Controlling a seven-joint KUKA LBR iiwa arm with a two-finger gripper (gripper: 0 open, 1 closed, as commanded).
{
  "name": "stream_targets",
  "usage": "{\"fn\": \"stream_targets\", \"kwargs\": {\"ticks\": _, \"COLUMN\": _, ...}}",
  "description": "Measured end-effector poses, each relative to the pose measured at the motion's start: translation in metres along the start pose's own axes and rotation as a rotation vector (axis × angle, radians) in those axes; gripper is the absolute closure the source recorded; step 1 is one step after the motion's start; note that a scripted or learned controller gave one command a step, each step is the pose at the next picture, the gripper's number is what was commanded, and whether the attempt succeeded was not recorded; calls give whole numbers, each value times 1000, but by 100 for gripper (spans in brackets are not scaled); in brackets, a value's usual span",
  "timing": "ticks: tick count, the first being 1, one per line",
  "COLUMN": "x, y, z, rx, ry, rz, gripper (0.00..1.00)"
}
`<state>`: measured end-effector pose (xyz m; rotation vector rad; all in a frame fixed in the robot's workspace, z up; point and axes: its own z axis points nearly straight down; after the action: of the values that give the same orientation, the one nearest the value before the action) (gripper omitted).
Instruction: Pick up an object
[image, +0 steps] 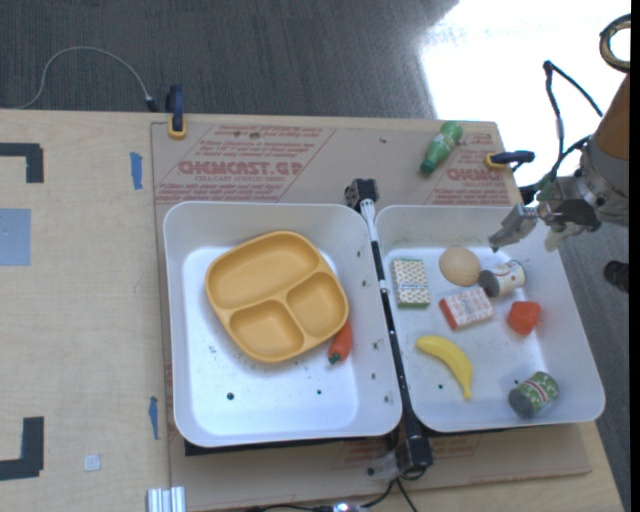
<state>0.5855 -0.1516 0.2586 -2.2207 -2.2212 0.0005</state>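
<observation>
Bins side by side on the bench, so let's take stock. Left bin (190, 330) holds a yellow divided plate (276, 295), and tucked against the plate's lower right edge is a small carrot (341, 344). Right bin (575, 330) is the busy one: a green-and-white box (410, 281) near the divider, a beige egg (459, 266) just beside it, a small white cup (503, 278) on its side right of the egg, a red-and-white packet (466, 309) below, an orange-red block (524, 318) further right, a banana (449, 363) in the lower middle and a green can (535, 393) tipped over in the near right corner. Outside, a green bottle (440, 147) lies on the board beyond the bins. Gripper (522, 224) hangs over the right bin's far right corner, above everything, nothing between its fingers; how wide they stand I cannot tell.
</observation>
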Motion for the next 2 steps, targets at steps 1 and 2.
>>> {"fn": "stream_targets", "kwargs": {"ticks": 1, "x": -36, "y": -7, "z": 129, "rx": 2, "ry": 0, "rz": 1, "gripper": 0}}
{"fn": "stream_targets", "kwargs": {"ticks": 2, "x": -22, "y": -21, "z": 162, "rx": -10, "ry": -2, "rz": 1, "gripper": 0}}
